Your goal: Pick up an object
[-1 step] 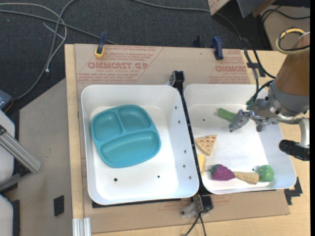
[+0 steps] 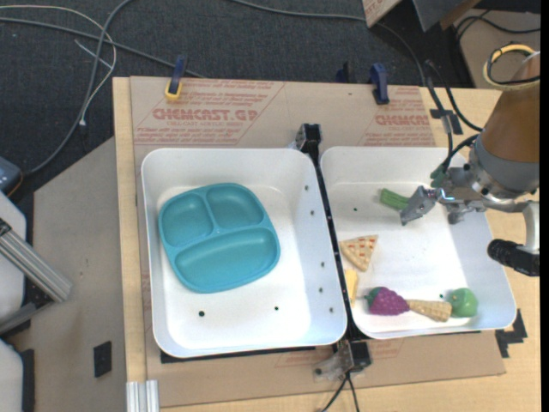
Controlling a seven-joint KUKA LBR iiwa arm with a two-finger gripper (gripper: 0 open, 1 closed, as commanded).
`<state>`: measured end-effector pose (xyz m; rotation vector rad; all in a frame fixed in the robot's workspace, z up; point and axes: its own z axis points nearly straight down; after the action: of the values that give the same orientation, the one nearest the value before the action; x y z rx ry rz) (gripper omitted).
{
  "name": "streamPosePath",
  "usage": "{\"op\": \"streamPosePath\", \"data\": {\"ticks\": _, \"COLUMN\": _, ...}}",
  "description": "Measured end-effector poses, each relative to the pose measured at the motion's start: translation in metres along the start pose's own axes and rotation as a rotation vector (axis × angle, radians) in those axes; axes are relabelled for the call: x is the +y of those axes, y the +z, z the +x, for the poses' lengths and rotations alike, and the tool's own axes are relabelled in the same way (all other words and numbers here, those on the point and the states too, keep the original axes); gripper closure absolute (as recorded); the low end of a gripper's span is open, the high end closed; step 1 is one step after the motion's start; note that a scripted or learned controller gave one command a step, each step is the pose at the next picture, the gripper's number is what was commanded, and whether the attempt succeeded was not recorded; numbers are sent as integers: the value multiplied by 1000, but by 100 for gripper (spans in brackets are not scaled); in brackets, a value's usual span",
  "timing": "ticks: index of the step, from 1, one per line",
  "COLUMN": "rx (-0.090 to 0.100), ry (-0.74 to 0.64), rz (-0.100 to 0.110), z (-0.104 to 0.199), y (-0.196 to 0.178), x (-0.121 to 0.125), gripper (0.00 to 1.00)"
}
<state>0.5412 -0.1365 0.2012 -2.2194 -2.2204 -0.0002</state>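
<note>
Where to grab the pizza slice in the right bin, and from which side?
Pizza slice lies flat, clear of the other toys. Probably best to come straight down and pinch across its two long slanted edges near the middle, since it narrows toward the point and sits near the bin wall.

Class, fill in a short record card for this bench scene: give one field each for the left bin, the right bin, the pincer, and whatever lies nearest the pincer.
left bin: shallow white bin holding a teal plastic plate with three compartments
right bin: shallow white bin holding a green toy piece, a toy pizza slice, a purple toy grape bunch, a tan toy cone-like piece and a round green toy
pincer: grey two-finger pincer, over the upper part of the right bin
nearest thing: the green toy piece, just left of the pincer; contact cannot be told
</note>
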Motion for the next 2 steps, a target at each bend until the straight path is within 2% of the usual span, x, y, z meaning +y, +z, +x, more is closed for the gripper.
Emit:
{"op": "streamPosePath", "data": {"ticks": 1, "rx": 2, "ry": 1, "rz": 7, "z": -2, "y": 62, "x": -6, "gripper": 0}}
{"op": "streamPosePath", "data": {"ticks": 2, "rx": 1, "ry": 1, "rz": 5, "z": -1, "y": 115, "x": -7, "gripper": 0}}
